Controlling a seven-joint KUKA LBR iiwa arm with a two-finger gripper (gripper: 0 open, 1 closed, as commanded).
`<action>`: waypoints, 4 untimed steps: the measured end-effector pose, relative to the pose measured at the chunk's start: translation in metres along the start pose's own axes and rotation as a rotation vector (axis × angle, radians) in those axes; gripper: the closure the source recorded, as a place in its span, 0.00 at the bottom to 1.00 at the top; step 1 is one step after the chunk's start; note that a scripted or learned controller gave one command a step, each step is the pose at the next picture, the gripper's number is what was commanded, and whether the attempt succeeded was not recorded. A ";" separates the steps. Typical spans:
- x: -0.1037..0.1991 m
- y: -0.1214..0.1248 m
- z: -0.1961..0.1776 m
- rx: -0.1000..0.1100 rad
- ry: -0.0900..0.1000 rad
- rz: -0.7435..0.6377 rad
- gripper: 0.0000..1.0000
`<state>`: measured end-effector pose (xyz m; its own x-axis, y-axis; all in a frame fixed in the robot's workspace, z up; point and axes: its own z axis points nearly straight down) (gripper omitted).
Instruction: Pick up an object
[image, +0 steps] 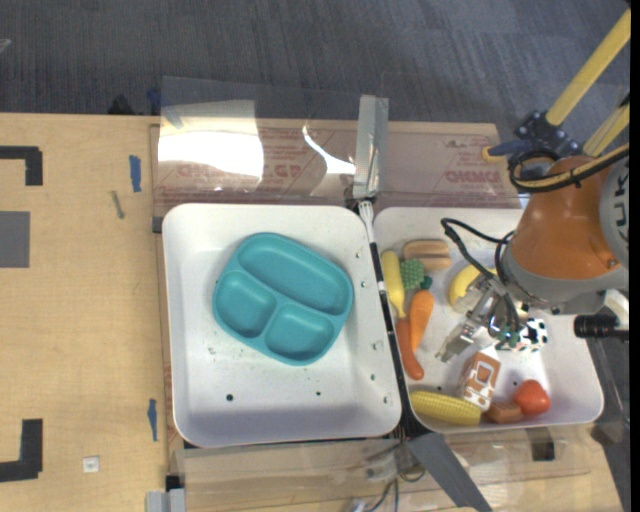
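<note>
Grey carpet ran behind a pale wooden bench (70, 330) that bore two shallow white bins side by side. The left bin (190, 400) held a teal divided plate (283, 297), sitting a little toward twelve o'clock of its centre. The right bin (580, 405) was crowded with toy food. The grey arm with its orange band (565, 235) reached in from three o'clock and hung over that bin's middle. Its gripper (462, 340) pointed toward eight o'clock, fingers slightly parted with nothing visibly between them. At nine o'clock of the gripper lay an orange carrot (417, 322), and past it a yellow banana (391, 281) against the bin wall. At six o'clock lay a corn cob (446, 407); a small orange-and-white carton (481, 378) sat just below the fingertips, and a red tomato (532, 397) at five o'clock.
</note>
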<state>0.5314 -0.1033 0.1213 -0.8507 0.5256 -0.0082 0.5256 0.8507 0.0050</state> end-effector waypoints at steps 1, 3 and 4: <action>-0.063 0.025 0.033 0.001 -0.001 -0.062 0.00; -0.087 0.049 0.017 0.012 -0.007 -0.099 1.00; -0.072 0.118 -0.069 -0.004 -0.005 -0.061 1.00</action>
<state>0.6536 -0.0408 0.1914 -0.8809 0.4731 -0.0134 0.4731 0.8810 0.0085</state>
